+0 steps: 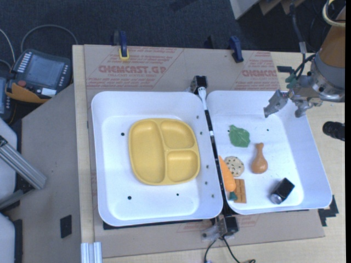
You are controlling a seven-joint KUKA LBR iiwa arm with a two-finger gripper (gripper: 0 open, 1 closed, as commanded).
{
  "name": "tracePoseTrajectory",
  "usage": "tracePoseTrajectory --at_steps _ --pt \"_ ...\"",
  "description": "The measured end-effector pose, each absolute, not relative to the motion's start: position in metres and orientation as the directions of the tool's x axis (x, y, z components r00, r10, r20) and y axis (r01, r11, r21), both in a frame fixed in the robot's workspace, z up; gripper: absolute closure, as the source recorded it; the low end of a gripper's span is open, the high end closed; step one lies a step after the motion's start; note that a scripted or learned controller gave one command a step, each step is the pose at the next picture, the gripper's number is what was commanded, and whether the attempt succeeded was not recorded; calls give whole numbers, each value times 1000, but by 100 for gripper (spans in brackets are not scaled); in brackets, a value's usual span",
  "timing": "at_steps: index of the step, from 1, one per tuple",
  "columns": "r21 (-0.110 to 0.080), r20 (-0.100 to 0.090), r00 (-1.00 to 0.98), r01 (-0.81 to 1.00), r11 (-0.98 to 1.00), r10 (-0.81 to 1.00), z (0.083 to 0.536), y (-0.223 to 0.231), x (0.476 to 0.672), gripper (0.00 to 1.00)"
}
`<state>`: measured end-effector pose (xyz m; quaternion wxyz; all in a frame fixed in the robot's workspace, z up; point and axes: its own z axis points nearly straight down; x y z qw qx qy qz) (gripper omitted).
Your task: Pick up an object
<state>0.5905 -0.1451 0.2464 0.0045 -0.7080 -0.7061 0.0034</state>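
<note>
Pincer (pixel 286 106): fingers apart, nothing between them.
Wooden pear (pixel 259 160): at its 7 o'clock; probably light, stiff, smooth; take its neck.

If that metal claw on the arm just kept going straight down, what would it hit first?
Probably the bare white floor of the right bin. The tool hangs above its far end, apart from the green leaf, though depth is unclear.

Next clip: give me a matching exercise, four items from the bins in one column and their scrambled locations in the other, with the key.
Items:
1. yellow divided plate
2. green leaf piece
3. black can
4. carrot

Places:
A. near-right corner of the right bin
B. against the right bin's left wall
C. middle of the left bin
D. middle of the right bin, farthest back of its items

Pairs: 1-C, 2-D, 3-A, 4-B
</note>
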Motion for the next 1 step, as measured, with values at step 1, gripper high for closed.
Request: tracePoseTrajectory --at_steps 1 --pt "-1 0 0 1000 0 1000 252 -145 592 0"
